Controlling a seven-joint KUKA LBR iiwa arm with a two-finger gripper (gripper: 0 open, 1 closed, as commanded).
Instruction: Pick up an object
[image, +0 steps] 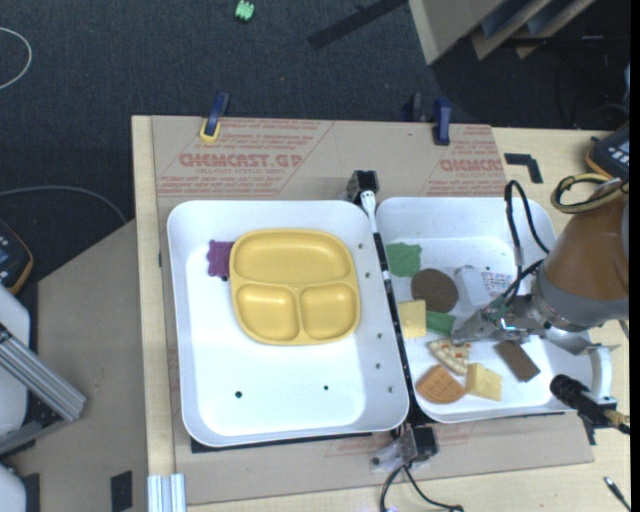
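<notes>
- Food pieces crowd the right bin (470, 215): green leaf (403, 258), brown disc (435, 289), yellow block (411, 320), waffle (450, 353), round cookie (440, 385), cheese wedge (485, 381), brown bar (516, 359).
- Gripper (488, 325) sits low among them, just beside the waffle; whether it grips anything cannot be told.
- Left bin (200, 400) holds a yellow divided tray (296, 285) and a purple piece (219, 257), with bare floor toward its front.

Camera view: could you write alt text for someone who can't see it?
A grey robot arm reaches into the right white bin, its gripper low among toy food pieces. The left white bin holds a yellow divided tray and a purple piece.
</notes>
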